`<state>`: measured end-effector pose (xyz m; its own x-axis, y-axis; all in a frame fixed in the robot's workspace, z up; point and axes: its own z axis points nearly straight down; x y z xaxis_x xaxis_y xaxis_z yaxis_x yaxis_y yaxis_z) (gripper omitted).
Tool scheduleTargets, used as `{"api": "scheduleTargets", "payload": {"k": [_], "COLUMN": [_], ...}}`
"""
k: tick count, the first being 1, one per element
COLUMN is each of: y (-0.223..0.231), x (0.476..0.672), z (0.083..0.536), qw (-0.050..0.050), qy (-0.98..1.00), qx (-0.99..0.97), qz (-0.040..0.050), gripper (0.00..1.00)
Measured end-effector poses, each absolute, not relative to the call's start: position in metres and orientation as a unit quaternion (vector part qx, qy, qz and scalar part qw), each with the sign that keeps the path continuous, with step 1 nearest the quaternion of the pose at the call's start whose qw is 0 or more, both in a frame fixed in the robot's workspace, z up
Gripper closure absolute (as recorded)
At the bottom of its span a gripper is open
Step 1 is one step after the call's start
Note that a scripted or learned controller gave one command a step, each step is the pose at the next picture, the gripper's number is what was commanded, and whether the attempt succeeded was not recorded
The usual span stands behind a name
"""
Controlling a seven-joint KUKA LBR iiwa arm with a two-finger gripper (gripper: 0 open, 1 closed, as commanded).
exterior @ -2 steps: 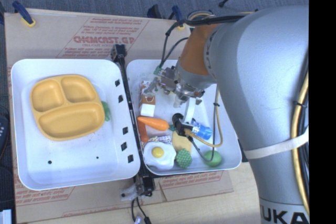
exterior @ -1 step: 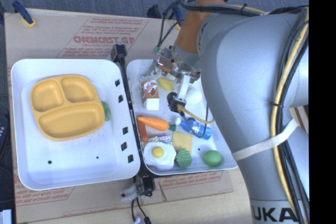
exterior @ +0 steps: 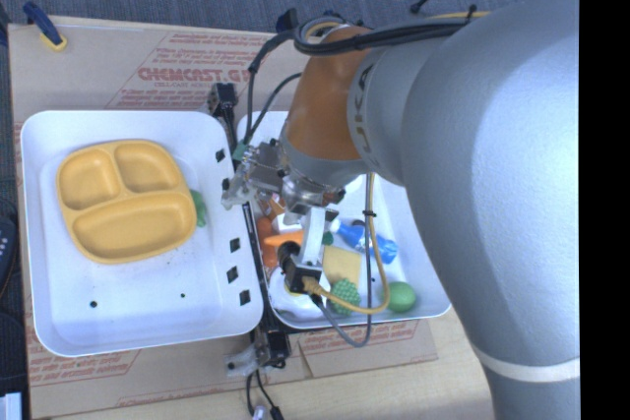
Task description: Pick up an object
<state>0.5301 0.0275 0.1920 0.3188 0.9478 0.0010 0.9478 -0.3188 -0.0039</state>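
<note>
One red "CHEMCAST" print on cardboard (exterior: 187, 74)

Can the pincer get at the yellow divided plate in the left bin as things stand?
Probably yes. The yellow divided plate lies open in the left bin with nothing on top of it. The arm is over the right bin, so it would have to cross the divider between them.

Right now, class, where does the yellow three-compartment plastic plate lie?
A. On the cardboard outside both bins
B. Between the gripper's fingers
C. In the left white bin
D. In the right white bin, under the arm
C: the yellow three-compartment plastic plate lies flat on the floor of the left white bin, while the grey arm reaches over the right white bin.
</note>
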Motion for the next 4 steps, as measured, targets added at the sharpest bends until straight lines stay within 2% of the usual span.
{"api": "scheduleTargets", "payload": {"k": [1, 2, 3, 4], "y": [-0.043, -0.025, -0.105, -0.094], "x": [0.565, 0.540, 0.563, 0.588], "z": [0.191, 0.191, 0.116, 0.104], "qw": [0.001, 0.003, 0.000, -0.003], "qy": [-0.611, -0.701, -0.726, -0.635], "qx": [-0.792, -0.713, -0.688, -0.772], "qz": [0.0014, 0.0020, -0.0010, -0.0058], "gripper": [0.00, 0.00, 0.00, 0.00]}}
